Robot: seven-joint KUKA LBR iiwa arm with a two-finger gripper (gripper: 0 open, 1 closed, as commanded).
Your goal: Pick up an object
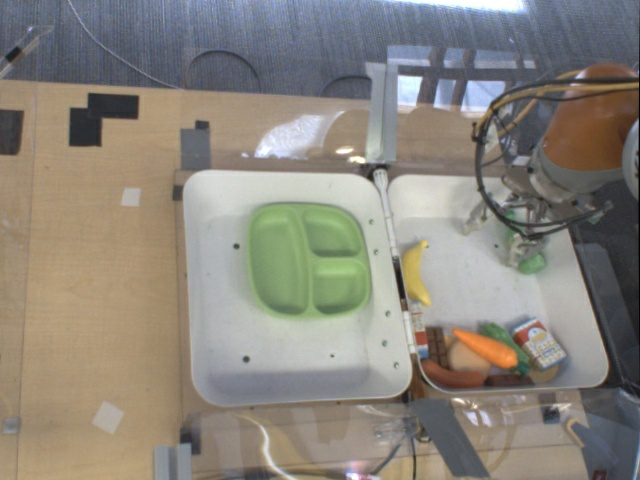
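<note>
The end effector [527,248] hangs in the right bin [590,308] toward two o'clock, touching a small green object [532,262]; whether it grips the object, I cannot tell. A banana [415,274] lies at nine o'clock.

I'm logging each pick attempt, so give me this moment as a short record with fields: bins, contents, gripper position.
left bin: holds a green divided plate, lying flat
right bin: banana by the left wall; carrot, small printed box and other toy food heaped at the near edge
gripper: low over the right bin's far right part
under gripper: small green object; whether it is grasped cannot be told
arm: enters from the right
</note>
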